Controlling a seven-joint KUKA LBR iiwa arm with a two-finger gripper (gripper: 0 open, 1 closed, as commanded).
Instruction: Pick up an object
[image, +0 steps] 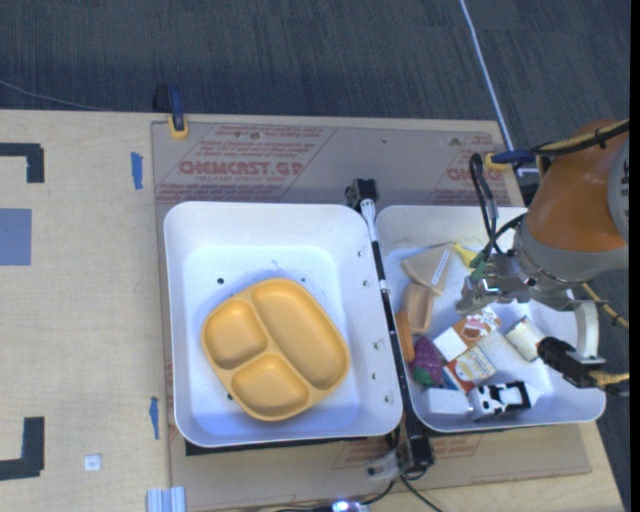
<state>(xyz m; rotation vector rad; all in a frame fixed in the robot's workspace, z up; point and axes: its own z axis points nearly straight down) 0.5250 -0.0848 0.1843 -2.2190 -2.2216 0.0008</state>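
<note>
So here's my bench (80, 300): two white bins side by side. The left bin (200, 250) has just a big yellow divided tray (275, 347) sitting at about 6 o'clock of its floor. The right bin (580, 405) is where all my pickable clutter lives. My arm (575, 210) comes in from 3 o'clock and hangs over that bin, with my pincer (487, 285) low over the middle of the pile. Honestly can't tell how it stands from up here. Nothing visibly in it, so I'd say I'm at the reach-down step, no grab yet. Candidates: tan wedge (430, 265) at 11 o'clock, purple thing (428, 358) at 8, black-and-white toy (498, 396) at 6. Next move needs a clean drop onto one piece, not two.
</note>
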